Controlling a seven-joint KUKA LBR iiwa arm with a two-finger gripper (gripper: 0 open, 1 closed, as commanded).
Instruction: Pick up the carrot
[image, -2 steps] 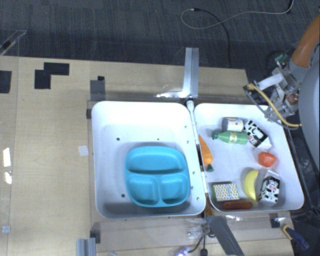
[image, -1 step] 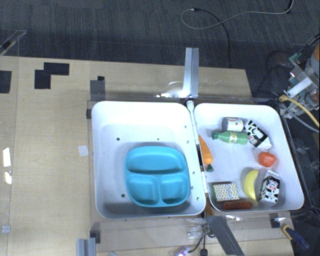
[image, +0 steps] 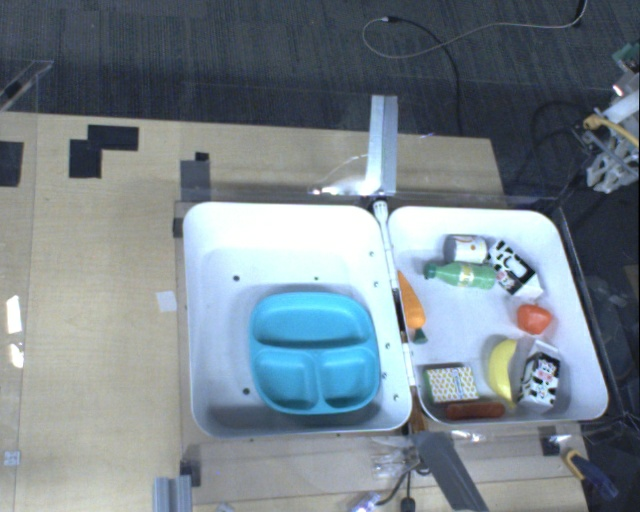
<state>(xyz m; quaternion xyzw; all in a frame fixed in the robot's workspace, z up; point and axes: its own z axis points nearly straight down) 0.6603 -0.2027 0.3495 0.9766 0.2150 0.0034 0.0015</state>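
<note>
The sausage (image: 476, 409) hugs the right bin's (image: 570, 262) front edge, the carrot (image: 411, 303) lies against its left wall, and the gripper's state cannot be told.

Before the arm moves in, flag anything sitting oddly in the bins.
The orange carrot lies pressed along the right white bin's left wall by the divider. The green plastic bottle lies on its side.

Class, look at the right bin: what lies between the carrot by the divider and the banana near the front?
In the camera view, only bare white bin floor lies between the carrot and the banana; the small patterned box sits just below that stretch.
</note>
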